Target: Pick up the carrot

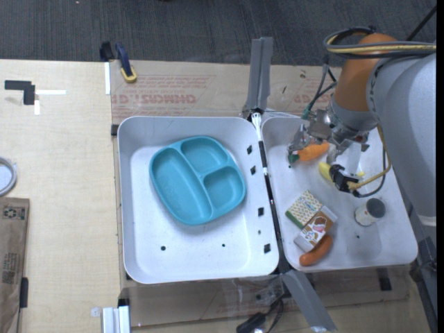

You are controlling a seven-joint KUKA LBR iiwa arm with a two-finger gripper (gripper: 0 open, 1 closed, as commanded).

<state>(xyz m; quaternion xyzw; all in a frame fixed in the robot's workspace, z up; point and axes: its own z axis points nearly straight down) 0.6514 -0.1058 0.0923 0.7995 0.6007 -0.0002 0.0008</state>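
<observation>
Camera view: smooth orange tapered carrot (316, 151) clamped in tool (313, 146), long axis 2-to-8 o'clock, tip toward 8.

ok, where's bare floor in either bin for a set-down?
Left bin: a wide strip along its near wall, below the blue plate. Right bin: crowded, with the gripper at the carrot, boxes and sausage; just a small patch along the divider.

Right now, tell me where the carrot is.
The carrot is in the right bin, near its upper left corner, directly under the gripper, with a yellow item just below it.
</observation>
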